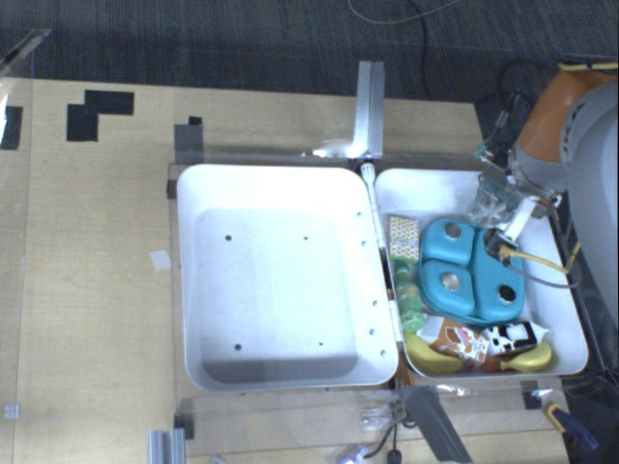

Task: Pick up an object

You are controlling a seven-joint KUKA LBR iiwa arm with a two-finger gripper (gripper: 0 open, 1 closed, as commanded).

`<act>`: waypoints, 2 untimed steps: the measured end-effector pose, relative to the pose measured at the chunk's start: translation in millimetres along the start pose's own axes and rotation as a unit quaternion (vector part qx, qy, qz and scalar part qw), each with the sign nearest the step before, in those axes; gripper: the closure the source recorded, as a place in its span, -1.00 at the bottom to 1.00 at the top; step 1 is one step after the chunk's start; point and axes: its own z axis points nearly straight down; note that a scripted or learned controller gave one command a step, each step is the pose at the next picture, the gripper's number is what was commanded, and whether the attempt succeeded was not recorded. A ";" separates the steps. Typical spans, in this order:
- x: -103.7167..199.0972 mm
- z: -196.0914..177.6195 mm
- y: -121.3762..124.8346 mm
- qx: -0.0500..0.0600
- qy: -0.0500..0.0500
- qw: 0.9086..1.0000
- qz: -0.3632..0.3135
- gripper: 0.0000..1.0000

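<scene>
No legible text or labels anywhere.

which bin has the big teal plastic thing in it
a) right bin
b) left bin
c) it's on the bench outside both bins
a) the teal plastic thing lies in the right bin, on top of the other items piled there, with the gripper just above its far edge.

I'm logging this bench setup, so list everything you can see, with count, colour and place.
bins: two, white, side by side on the bench
teal plastic piece: one, teal, middle of the right bin
banana: one, yellow, near edge of the right bin
printed packet: one, yellow-patterned, left side of the right bin
cow-patterned item: one, black and white, beside the banana
cable: one, thin, on the dark floor behind the bench
arm: one, grey with orange band, right side
hand: one, over the right bin's far corner
</scene>
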 end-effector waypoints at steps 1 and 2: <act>14.0 9.3 18.5 0.007 -0.004 0.991 0.135 1.00; -2.2 8.9 16.2 0.007 -0.004 0.940 0.340 1.00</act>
